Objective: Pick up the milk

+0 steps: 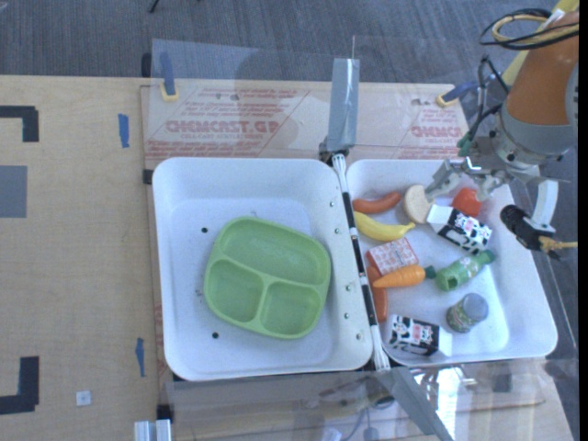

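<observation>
1. So far the milk carton [462,229] lies in the right bin [537,324], unlifted.
2. Above it, the gripper [467,180] hangs with fingers spread, holding nothing.
3. Descent, grasp and lift remain.

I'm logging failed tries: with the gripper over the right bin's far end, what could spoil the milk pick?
Two black-and-white cow-print cartons lie here: one near the gripper at, another at the near edge, so it may take either. The first is crowded by a red item and a green bottle, which might get nudged.
</observation>
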`<control>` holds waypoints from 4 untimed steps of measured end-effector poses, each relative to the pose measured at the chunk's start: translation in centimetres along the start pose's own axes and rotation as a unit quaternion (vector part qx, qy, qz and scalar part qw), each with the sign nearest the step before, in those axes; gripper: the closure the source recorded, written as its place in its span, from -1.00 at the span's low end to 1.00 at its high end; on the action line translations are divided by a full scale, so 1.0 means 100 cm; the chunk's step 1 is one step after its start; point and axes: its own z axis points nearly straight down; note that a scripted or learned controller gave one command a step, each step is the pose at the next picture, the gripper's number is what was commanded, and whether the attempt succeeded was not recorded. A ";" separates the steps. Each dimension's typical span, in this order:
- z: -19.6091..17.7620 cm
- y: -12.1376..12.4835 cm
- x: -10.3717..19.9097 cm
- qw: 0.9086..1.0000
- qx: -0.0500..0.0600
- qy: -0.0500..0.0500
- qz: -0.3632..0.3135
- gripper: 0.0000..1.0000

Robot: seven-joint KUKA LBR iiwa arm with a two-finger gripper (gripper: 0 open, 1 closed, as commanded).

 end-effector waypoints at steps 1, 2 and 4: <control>0.071 -0.020 -0.009 1.000 -0.016 -0.005 -0.024 -1.00; 0.078 -0.012 -0.034 0.999 -0.024 -0.006 -0.037 -1.00; 0.078 0.016 -0.018 0.987 0.006 -0.007 -0.161 -1.00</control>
